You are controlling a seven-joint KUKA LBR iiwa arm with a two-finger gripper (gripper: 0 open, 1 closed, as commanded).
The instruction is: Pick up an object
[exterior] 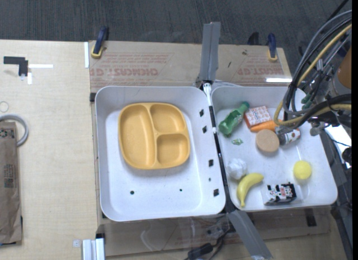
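Camera view: arm comes in from the right side, w/ cables looping over the right bin. The hand sits low near the bin's back right part. It's mostly hidden under cables, so can't tell how it's set.

Things to grab are all in the right bin. Closest to the hand: a round tan disc, just beside it on the view's left. An orange box lies just behind the disc. A green bottle lies slanted, long way running from front-left to back-right, near the wall between the bins. A banana lies near the front, curved, tip toward the front wall. A yellow ball sits in front of the hand w/ open floor round it. A black & white carton is close to the front wall.

Left bin holds a yellow tray, well apart from the hand.

Best guess: disc or ball is easiest, most room.
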